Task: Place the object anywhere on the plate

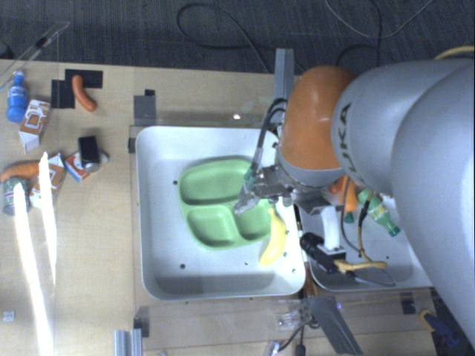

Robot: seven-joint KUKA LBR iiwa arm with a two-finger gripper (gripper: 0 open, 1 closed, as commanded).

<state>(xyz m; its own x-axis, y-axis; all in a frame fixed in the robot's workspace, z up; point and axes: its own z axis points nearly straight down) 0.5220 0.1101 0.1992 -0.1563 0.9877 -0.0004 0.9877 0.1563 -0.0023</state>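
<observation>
We look down on a pale wooden bench top [96,273] that fills the lower left of the view. Beyond its far edge lies a dark grey carpeted floor [148,21] — thin black cables [223,21] loop across it. A clear plastic strip [33,258] runs slantwise along the bench's left side and catches a bright white glare. Small black square blocks [74,87] sit near the bench's far left corner — a grey metal bracket [145,108] stands just beside the bins.

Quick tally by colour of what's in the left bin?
Green: 1, the divided plate
Yellow: 1, the banana, lying at the plate's right edge
Total: 2
</observation>
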